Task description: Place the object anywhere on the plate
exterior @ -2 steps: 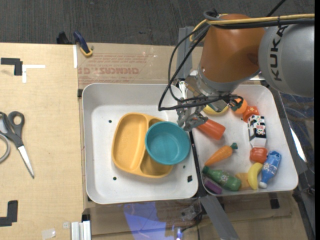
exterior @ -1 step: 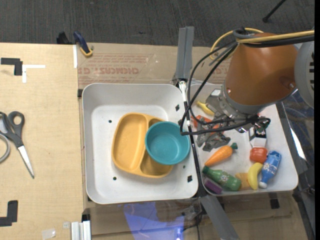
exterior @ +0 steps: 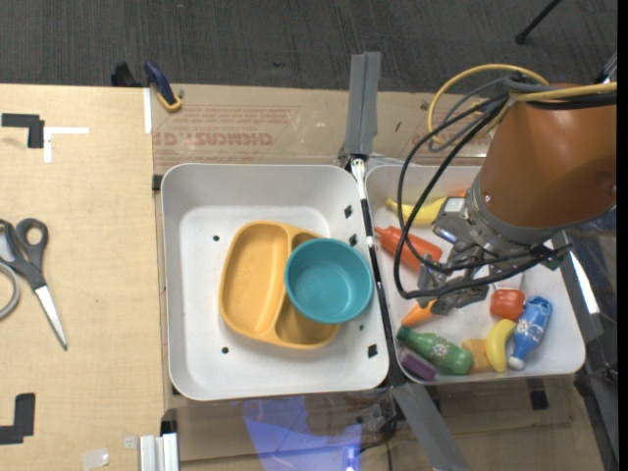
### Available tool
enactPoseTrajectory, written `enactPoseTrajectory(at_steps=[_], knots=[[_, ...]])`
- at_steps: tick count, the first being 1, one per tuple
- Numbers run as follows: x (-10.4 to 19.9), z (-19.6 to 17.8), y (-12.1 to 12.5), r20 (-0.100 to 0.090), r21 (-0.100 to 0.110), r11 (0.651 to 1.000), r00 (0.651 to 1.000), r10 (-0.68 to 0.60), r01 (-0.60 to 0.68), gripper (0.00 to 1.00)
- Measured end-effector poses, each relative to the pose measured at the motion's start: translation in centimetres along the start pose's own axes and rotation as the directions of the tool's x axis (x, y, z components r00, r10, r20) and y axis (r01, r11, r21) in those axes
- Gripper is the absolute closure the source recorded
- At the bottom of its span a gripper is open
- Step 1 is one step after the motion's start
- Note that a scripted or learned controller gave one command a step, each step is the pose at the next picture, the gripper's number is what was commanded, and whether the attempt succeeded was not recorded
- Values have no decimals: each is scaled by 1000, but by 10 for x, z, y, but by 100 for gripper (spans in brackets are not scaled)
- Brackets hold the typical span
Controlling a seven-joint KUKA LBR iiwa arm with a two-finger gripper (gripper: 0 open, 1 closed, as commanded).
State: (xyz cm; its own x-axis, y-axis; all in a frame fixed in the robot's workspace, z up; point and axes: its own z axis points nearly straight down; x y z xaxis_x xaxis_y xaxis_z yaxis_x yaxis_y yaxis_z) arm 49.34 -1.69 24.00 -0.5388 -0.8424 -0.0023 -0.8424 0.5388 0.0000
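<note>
Honestly can't tell the gripper's (exterior: 453, 292) grip; it hovers over right-bin toys, yellow plate (exterior: 257, 283) sits left.

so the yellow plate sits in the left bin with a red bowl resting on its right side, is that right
Not quite: the bowl is teal, not red. The camera view shows it resting on the right side of the yellow plate, which does sit in the left bin. The rest of your statement holds.
</note>
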Motion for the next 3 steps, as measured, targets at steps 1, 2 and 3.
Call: enactPoseTrajectory(at_steps=[1, 2, 3], knots=[[-91, 30, -2, 1, -1, 998, 998, -60, 60, 100], [-26, -55, -20, 1, 2, 997, 997, -77, 77, 100], [-20, 1, -109, 2, 0, 985, 985, -171, 171, 100]])
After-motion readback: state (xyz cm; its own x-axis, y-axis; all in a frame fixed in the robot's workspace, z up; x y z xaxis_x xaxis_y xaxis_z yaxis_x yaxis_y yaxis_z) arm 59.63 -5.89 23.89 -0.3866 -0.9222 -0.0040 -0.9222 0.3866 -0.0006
